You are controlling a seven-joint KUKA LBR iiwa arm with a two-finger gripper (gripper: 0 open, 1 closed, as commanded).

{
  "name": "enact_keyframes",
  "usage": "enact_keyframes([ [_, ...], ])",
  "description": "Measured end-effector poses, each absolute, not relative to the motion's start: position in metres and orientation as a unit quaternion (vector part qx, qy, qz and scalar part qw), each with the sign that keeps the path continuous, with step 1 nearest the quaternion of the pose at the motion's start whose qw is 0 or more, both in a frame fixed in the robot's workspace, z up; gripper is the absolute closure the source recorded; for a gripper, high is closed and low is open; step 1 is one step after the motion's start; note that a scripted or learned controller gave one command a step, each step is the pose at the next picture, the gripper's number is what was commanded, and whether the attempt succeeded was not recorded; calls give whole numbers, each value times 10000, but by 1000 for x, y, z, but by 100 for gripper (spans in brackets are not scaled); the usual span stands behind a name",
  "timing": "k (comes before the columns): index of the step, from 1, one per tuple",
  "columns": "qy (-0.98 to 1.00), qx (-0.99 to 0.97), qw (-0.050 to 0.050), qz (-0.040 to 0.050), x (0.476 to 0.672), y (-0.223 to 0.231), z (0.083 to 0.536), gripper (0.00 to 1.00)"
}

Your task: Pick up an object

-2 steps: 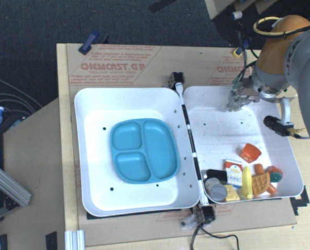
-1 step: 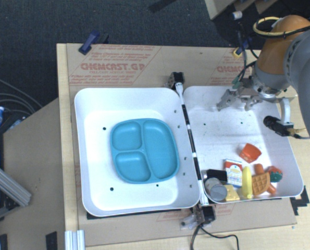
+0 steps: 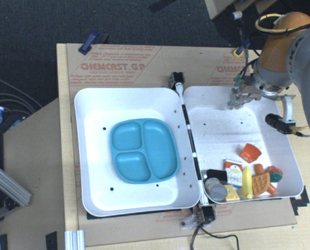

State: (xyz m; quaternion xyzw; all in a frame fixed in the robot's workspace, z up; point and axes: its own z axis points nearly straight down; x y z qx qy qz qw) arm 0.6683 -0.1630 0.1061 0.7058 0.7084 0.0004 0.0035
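Nearest the camera, at the near edge of the right bin [image 3: 280,134], sits a cluster of small items: a round silver can [image 3: 215,190] at the near left corner, a black piece [image 3: 215,175] just behind it, a yellow bottle-shaped toy [image 3: 246,184] lying beside a red-and-white carton [image 3: 234,173], an orange waffle-like piece [image 3: 260,183], a small carrot-like piece [image 3: 259,169], and a dark green bit [image 3: 276,176] with something orange next to it. Slightly farther back, apart from the pile, is an orange-red block [image 3: 250,152]. The left bin [image 3: 87,139] holds a blue divided plate [image 3: 144,150] with three compartments, lying flat near the middle. The bins touch along a black hinge strip. Farther back, the gripper [image 3: 237,100] hangs over the far left part of the right bin, well apart from the toy pile, with nothing visibly between its fingers; cannot tell whether the jaws are open or closed. The grey arm [image 3: 293,51] with its orange band comes in from the far right. Both bins rest on a cardboard sheet [image 3: 123,64] with red print.
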Motion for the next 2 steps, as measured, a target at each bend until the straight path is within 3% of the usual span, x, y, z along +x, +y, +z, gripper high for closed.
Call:
enact_keyframes([
  [1, 7085, 7057, 33, 2, 668, -163, 106, 0],
  [2, 7067, 7075, -9, -4, 568, -165, 84, 0],
])
